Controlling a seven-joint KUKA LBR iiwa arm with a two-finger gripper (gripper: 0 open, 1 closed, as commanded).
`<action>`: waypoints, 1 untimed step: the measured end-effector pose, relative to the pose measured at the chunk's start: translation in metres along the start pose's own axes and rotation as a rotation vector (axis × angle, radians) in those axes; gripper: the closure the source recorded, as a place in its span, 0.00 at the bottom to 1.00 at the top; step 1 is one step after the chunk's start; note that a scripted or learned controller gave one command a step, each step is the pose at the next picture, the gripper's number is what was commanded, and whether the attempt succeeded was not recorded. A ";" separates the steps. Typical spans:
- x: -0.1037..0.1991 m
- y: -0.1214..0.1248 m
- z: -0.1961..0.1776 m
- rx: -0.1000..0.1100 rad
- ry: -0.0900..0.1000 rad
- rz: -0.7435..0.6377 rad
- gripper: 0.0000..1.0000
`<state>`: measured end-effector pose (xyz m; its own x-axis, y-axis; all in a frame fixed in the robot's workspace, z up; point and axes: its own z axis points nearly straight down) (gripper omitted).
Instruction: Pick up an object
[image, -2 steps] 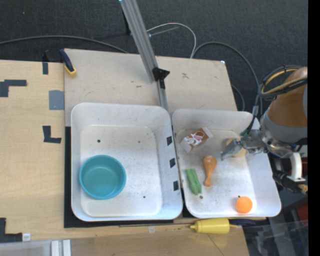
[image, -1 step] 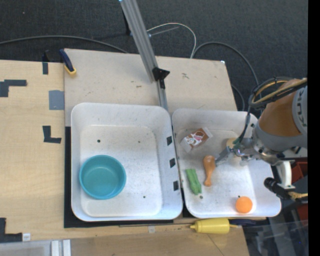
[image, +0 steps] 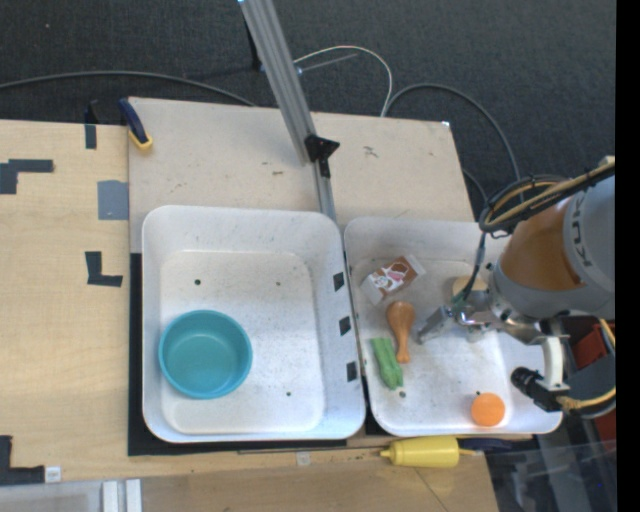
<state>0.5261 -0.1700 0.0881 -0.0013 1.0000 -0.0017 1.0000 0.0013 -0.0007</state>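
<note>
Robotics lab, taped bench (image: 60, 300), loose cables (image: 420, 95)

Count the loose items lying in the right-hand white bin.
4: brown-and-white packet at the back, tan drumstick-shaped piece mid-bin, green piece beside it, orange ball front right. The arm may hide others.

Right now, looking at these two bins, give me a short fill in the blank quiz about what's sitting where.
1. The teal bowl sits in the ____ bin.
2. The small ball in the right bin is ____ in colour.
3. The yellow bottle lies outside the bins, along the right bin's ____ edge.
4. The green item lies beside a toy ____.

Missing words: left; orange; near; drumstick
</note>
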 end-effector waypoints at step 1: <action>0.001 0.000 -0.011 0.000 0.001 -0.001 1.00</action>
<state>0.5263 -0.1693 0.0992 -0.0019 1.0000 -0.0003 1.0000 0.0019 -0.0003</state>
